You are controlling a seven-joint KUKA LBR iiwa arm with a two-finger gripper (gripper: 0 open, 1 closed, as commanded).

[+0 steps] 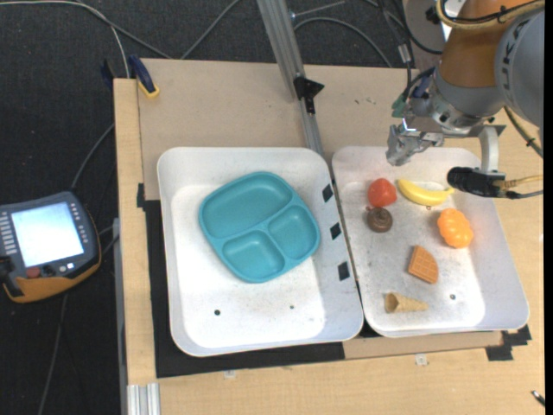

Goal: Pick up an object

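My gripper (399,150) hangs over the far edge of the right bin (492,305), above and slightly right of a red tomato (381,192). A yellow banana (423,193) lies just right of the tomato. Below the tomato sits a brown round piece (378,220). An orange fruit (454,229) rests farther right. A tan wedge (422,264) and a small cone (403,303) lie nearer the front. I see nothing between the fingers.
The left bin (186,318) holds a teal divided plate (257,226). A slanted metal pole (289,54) crosses behind the bins. A handheld pendant (43,245) lies off the bench at the left. Cables run across the dark floor.
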